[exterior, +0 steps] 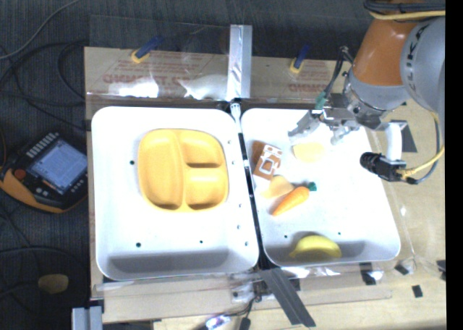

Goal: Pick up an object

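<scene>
I see my gripper (322, 131) hanging over the right bin (376, 209), fingers apart, holding nothing. A pale yellow round piece (309, 151) lies just under it. It looks flat, so the fingers might slide off it.

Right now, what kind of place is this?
Probably a robotics lab's pick-and-place bench: an arm over two white bins, toy food such as a carrot, and a control pendant among floor cables.
</scene>
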Tool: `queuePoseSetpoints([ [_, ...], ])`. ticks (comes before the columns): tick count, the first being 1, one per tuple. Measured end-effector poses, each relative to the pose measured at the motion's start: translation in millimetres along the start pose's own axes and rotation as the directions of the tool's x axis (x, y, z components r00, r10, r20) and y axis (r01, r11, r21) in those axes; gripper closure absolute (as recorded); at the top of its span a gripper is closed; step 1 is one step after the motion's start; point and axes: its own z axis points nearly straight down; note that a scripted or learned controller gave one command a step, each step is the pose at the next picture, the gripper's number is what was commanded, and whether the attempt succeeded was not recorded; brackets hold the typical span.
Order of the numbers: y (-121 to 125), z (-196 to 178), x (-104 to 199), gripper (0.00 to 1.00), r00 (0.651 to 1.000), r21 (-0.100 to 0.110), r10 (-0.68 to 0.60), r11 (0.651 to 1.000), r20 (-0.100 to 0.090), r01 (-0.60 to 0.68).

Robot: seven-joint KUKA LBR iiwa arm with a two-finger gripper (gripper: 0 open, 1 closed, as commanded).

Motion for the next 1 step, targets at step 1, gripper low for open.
queuePoseSetpoints([
  [1,-20.8,85.0,9.6,0.0,0.997,-0.035,-0.079,0.996,0.008,0.079],
])
